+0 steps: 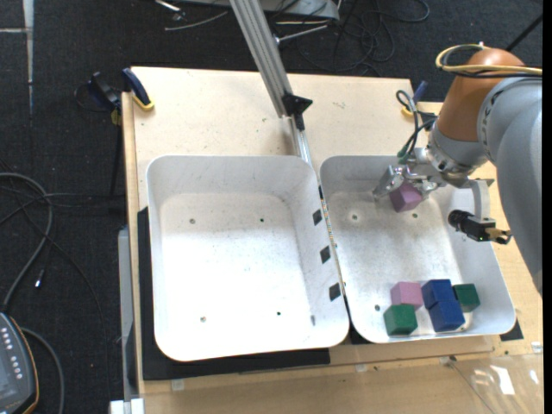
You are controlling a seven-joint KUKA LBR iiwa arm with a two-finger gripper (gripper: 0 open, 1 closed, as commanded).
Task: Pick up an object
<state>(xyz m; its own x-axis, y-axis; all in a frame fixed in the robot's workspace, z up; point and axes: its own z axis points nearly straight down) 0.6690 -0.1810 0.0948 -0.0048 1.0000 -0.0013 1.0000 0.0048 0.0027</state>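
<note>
My gripper (402,188) hangs over the back of the right bin (362,231), shut on a purple block (405,198) that sits between its fingers, lifted above the bin floor. At the front of that bin lie a pink block (405,294), a green block (400,319), a blue block (443,304) and a smaller dark green block (467,296), bunched together.
The left bin (228,248) stands beside the right one, sharing a raised middle wall. A slanted metal pole (263,46) rises behind the bins. The grey arm with its orange band (470,93) reaches in from the right, and a black part (474,224) sticks out over the right bin's edge.
</note>
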